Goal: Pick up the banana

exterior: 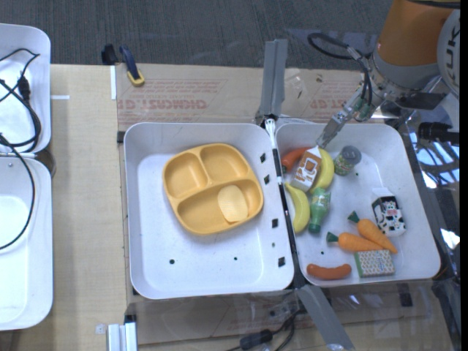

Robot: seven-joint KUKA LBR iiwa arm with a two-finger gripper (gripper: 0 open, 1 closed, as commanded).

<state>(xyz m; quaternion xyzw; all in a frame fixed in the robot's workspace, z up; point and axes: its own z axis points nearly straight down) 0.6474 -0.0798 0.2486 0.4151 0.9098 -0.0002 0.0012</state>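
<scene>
A yellow banana (298, 208) lies in the right bin (409, 159), close against its left wall. A second yellow banana-like piece (326, 168) curves behind a small orange-and-white carton (308, 171). My gripper (327, 137) hangs over the far side of the right bin, just above and behind the carton, slanting down to the left. It looks shut, with nothing held in it, and it stands apart from the banana by the wall.
The right bin also holds a green bottle (319, 212), a grey-green can (348, 158), carrots (362, 241), a red sausage (329, 271), a cow-patterned carton (387, 216) and a green block (374, 263). The left bin (146, 254) holds a yellow divided plate (191, 178).
</scene>
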